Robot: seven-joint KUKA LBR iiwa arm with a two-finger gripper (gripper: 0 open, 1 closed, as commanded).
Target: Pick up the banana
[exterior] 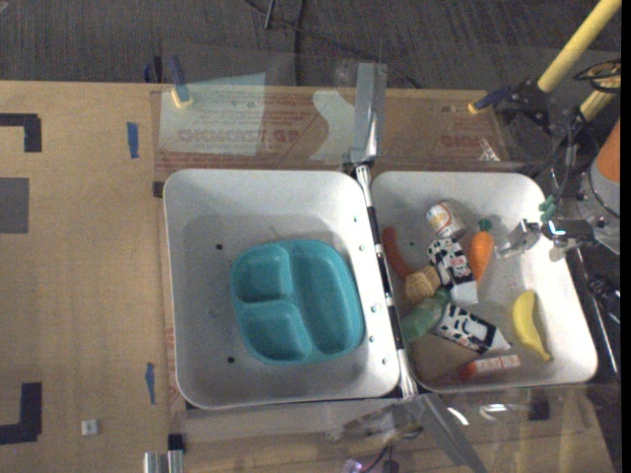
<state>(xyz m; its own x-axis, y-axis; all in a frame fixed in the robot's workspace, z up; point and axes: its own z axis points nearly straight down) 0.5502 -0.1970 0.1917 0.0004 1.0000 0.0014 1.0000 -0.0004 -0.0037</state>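
The yellow banana (529, 325) lies in the right bin (570, 363), near its right wall, curved with one tip pointing toward the front. My gripper (524, 237) hangs over the right bin's right side, above and behind the banana and just right of an orange carrot (480, 252). It is apart from the banana, with white bin floor showing between them. Nothing is seen in its grasp.
The right bin also holds a small can (444, 218), two cow-patterned cartons (452, 260), a red sausage-shaped piece (396, 251), a green item (426, 313) and a red-and-white tube (490, 366). A teal divided plate (296, 301) lies in the left bin (197, 215).
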